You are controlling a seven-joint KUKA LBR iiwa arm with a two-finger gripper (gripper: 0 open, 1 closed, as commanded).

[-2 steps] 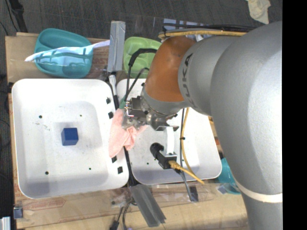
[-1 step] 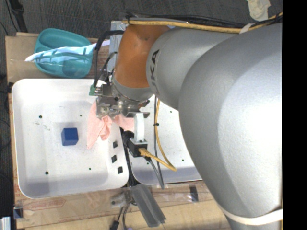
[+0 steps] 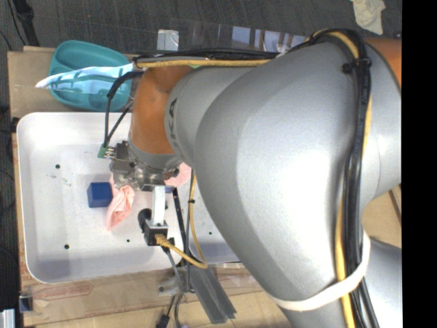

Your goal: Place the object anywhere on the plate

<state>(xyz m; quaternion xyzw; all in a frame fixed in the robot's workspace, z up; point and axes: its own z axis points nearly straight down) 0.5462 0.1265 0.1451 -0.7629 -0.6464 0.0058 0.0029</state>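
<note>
Here, my tool (image 3: 136, 176) hangs low inside the white bin (image 3: 41, 251).
I can't tell its grip; a blue cube (image 3: 99, 194) and pink cloth (image 3: 119, 208) lie just beside.

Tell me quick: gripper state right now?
Gripper: cannot be told; it sits low in the left bin, over the pink object beside the blue block.

The arm (image 3: 287, 169) covered most of the right half of the view — the second bin lay hidden behind it. The claw (image 3: 140, 176) was masked by the wrist; its finger state could not be read. A pink object (image 3: 120, 207) was partly covered — its identity was unclear. The white bin (image 3: 41, 183) extended under the arm.
</note>
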